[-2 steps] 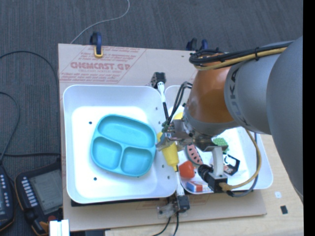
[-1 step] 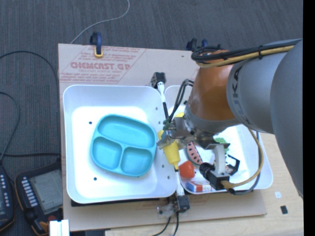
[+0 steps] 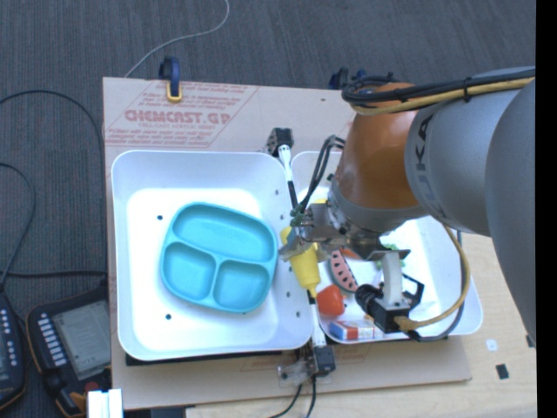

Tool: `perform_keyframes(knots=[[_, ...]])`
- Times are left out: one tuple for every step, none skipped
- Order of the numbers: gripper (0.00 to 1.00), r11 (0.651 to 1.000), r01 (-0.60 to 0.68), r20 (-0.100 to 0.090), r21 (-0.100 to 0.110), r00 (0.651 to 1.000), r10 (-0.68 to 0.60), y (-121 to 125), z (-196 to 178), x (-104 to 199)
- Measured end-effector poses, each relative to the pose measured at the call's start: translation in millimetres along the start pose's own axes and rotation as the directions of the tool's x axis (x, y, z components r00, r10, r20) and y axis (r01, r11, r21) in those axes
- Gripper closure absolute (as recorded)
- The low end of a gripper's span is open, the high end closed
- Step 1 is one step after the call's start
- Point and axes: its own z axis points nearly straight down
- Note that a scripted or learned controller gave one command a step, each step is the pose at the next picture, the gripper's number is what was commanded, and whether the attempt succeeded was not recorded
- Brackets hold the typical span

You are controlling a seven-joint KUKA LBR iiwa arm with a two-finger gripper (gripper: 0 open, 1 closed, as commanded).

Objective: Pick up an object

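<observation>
The arm's grey and orange wrist hangs low over the left half of the right bin (image 3: 466, 320). My gripper (image 3: 305, 236) sits below it, close to the wall between the two bins. A yellow object (image 3: 305, 269) lies right under the gripper at that wall, and I cannot see whether it is gripped. Beside it lie an orange-red ball (image 3: 330, 300), a red slice with dark seeds (image 3: 341, 271) and a small red, white and blue tube (image 3: 345, 329). The arm hides the rest of this bin.
A light blue divided plate (image 3: 218, 257) lies in the middle of the left bin (image 3: 139, 177). Both bins rest on a board with red lettering (image 3: 178, 116). Cables and a handheld screen device (image 3: 70, 333) lie on the floor at the left.
</observation>
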Motion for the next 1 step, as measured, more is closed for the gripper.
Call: perform_keyframes(knots=[[1.00,1.000,0.001,0.000,0.000,1.000,-0.001,0.7,-9.6,0.0]])
